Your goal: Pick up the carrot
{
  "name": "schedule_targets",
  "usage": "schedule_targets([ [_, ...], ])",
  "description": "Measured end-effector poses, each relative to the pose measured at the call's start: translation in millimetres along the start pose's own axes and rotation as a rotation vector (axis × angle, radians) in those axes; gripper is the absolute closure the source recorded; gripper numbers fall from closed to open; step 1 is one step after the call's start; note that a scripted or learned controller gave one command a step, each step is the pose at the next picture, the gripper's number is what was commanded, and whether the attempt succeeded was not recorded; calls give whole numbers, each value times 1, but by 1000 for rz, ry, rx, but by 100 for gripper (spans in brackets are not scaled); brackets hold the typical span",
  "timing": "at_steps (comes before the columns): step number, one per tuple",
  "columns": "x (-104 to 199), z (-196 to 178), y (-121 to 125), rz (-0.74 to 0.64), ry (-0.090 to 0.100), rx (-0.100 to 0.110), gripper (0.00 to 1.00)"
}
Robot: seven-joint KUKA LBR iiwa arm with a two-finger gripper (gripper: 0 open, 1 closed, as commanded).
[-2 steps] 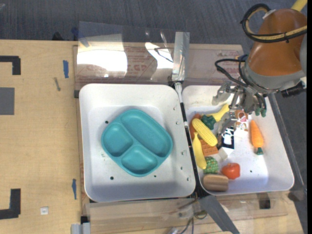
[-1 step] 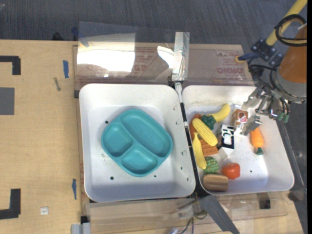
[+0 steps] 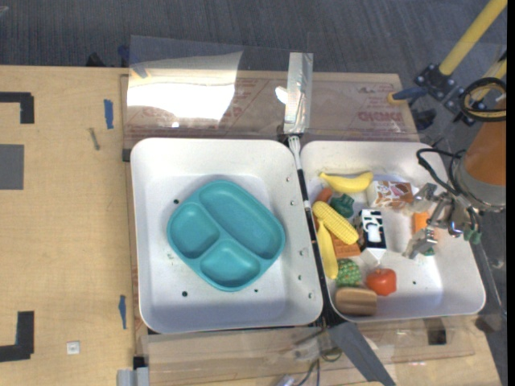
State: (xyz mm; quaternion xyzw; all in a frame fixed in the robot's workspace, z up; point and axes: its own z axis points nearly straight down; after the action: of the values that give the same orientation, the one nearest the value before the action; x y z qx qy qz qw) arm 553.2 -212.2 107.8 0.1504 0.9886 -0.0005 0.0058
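At the far left, the light wooden table [image 3: 56, 215] carries black tape marks and blue tape strips. The left shallow white bin [image 3: 153, 296] holds a teal plastic plate with three compartments [image 3: 226, 233], lying flat near the bin's middle. Behind the bins lies a sheet of clear plastic [image 3: 185, 95] over brown cardboard.

The right shallow white bin [image 3: 459, 296] holds a cluster of toy food along its left side: a yellow banana [image 3: 348, 182] at the back, a yellow corn cob [image 3: 335, 221] lying diagonally below it, a green leafy piece [image 3: 348, 273], a red tomato [image 3: 382, 281] and a brown bread roll [image 3: 356, 299] at the front. A black-and-white card [image 3: 372, 227] lies just right of the corn.

The small orange carrot [image 3: 420, 219] sits towards the right part of this bin, just beside the end effector [image 3: 430, 230]. The metal fingers [image 3: 418, 249] hang next to it, touching or nearly so, but it is unclear whether they are spread or clenched, or whether the carrot is between them. The grey arm with its orange band [image 3: 489, 155] reaches in from the right edge.
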Motion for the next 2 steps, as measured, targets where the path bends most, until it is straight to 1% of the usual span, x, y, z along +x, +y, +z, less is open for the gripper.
schedule_targets([
  [1,18,20,0,166,8,1,0],
  [2,-8,20,20,293,2,1,0],
])
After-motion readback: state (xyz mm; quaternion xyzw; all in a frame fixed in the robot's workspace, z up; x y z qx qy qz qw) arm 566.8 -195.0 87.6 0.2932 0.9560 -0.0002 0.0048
